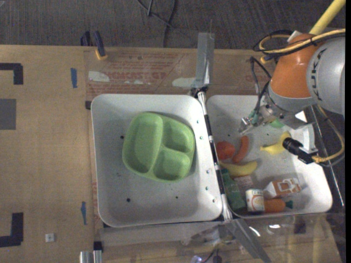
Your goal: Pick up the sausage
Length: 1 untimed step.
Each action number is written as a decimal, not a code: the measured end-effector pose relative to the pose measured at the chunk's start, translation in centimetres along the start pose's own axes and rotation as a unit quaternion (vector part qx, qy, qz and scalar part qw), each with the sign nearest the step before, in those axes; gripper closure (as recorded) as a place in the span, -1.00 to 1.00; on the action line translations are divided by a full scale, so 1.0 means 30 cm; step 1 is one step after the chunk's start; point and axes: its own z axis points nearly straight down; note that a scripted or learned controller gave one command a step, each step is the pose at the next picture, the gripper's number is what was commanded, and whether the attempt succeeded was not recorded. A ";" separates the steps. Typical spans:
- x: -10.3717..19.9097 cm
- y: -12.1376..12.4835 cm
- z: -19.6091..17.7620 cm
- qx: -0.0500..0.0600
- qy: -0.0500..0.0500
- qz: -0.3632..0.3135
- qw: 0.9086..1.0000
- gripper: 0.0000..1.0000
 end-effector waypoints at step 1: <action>0.000 0.000 0.001 0.000 0.000 0.000 1.000 -1.00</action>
